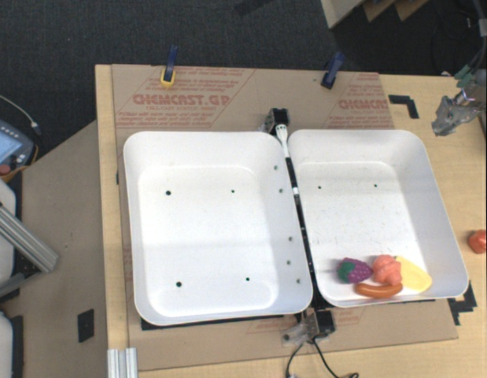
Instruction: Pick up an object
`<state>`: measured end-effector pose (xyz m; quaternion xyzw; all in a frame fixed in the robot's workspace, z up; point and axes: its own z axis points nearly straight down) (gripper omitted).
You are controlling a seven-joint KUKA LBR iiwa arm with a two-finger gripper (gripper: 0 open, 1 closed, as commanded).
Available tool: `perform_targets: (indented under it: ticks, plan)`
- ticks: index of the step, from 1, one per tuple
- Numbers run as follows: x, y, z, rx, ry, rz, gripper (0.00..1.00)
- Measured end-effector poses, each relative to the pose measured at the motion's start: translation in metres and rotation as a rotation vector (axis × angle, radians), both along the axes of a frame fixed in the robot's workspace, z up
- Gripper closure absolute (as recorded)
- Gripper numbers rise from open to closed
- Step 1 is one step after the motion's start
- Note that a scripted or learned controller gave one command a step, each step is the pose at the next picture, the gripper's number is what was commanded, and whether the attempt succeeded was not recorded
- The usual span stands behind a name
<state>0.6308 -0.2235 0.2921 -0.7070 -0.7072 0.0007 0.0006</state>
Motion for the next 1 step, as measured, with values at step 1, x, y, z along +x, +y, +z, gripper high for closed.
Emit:
perform_targets:
  ticks: [1]
  plan:
    - [0.0131, -0.0004, 0.0196, -0.002, -0.006, 0.001, 1.00]
